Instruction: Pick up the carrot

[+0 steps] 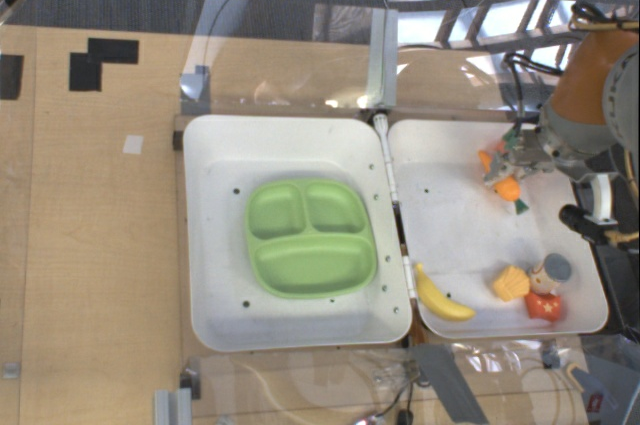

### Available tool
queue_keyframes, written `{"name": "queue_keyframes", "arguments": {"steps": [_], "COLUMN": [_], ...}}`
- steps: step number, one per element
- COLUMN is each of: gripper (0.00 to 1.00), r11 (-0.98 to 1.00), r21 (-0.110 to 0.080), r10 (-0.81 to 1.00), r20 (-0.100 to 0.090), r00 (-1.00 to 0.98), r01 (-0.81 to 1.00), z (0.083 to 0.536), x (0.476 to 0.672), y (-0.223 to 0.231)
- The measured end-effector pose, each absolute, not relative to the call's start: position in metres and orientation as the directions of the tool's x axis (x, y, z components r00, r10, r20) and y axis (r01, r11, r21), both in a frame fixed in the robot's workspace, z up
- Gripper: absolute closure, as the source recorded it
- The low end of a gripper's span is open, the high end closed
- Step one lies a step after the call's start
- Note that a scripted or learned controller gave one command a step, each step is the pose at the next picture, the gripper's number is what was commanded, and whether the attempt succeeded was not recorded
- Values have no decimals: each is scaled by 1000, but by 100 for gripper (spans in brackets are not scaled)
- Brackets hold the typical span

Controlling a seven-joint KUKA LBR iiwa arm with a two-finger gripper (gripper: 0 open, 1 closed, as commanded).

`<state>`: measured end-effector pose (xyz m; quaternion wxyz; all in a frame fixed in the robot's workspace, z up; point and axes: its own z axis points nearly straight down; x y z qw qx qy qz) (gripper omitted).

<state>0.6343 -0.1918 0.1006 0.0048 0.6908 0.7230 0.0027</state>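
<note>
Bench [90, 213] comes first: it is the big brown top that carries it all. Two white bins sit on it side by side. The left bin [215, 213] has a green plate [310, 238] with three parts, lying flat in its middle. The right bin [450, 213] has the small toys.

Your arm [600, 88] is grey with an orange band, and it comes in at the far corner of the right bin. The tool [518, 153] is low over that corner, just by the carrot. You cannot tell how its tips stand, because the wrist is in the way and the parts are small and dark.

The banana [440, 296] lies at the near edge of the right bin, next to the wall between the bins. A yellow block [511, 284] sits near it. Just beside that is a red toy [544, 305] with a grey round piece [556, 267] close behind.

The carrot [506, 185] is the smallest thing that matters to you. It is orange with a bit of green at one end, and it lies right under the tool.

It looks like a toy, so it is likely light and hard. Its skin may be smooth and could slip. The thick middle looks best to hold, across its short way, not the thin tip or the green end.
</note>
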Motion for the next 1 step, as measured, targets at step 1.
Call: {"name": "queue_keyframes", "arguments": {"steps": [1], "gripper": [100], "r11": [40], "r21": [8], "r10": [999], "r20": [-1], "r00": [-40], "r01": [999], "z": [184], "x": [636], "y": [-132]}}
